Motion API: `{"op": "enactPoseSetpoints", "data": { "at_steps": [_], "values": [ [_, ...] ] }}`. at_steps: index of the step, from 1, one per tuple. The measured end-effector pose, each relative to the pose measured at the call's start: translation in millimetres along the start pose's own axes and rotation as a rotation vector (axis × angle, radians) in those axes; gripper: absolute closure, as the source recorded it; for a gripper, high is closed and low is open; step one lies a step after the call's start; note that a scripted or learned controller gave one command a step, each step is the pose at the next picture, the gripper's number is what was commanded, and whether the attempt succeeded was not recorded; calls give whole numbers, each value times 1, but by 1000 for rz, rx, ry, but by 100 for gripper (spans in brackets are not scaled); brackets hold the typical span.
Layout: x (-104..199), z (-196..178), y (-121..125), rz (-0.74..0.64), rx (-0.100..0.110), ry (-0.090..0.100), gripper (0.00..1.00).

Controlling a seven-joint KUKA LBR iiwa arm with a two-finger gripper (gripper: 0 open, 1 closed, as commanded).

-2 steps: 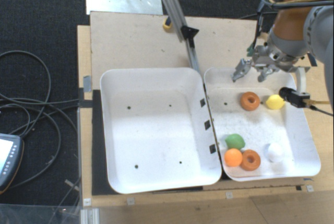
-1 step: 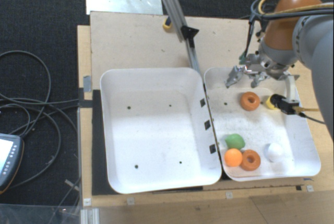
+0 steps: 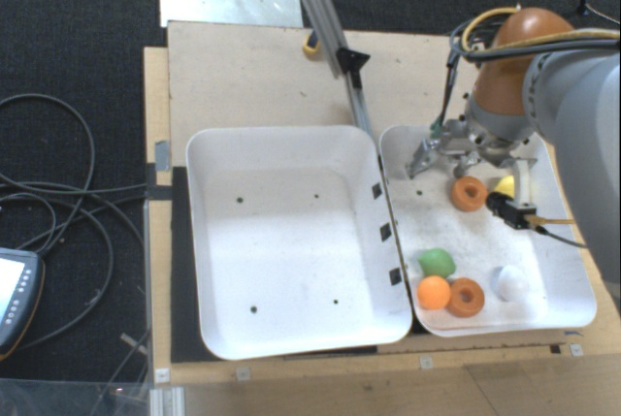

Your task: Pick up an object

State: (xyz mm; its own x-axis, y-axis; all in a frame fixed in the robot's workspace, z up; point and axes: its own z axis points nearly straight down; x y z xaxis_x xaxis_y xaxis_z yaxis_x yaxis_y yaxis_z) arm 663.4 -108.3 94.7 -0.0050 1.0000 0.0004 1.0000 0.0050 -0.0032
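The end effector [image 3: 439,155] hangs over the right bin [image 3: 572,307], near an orange ring [image 3: 469,194].

Just beside the gripper [image 3: 441,155] an orange ring [image 3: 469,193] and a yellow piece [image 3: 505,183] crowded it, while the bin floor [image 3: 427,220] below lay open.

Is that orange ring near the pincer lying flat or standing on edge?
Lying flat: the orange ring shows its round face and centre hole upward, on the right bin's floor.

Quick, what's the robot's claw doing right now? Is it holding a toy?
Claw: hanging over the far end of the right bin, near an orange ring. Nothing shows in its grip; open or shut cannot be told.
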Motion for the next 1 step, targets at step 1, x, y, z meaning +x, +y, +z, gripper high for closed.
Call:
{"op": "enactPoseSetpoints", "data": {
  "at_steps": [1],
  "values": [
    [0,-15,2,-2,-8,-1,100]
  ]
}}
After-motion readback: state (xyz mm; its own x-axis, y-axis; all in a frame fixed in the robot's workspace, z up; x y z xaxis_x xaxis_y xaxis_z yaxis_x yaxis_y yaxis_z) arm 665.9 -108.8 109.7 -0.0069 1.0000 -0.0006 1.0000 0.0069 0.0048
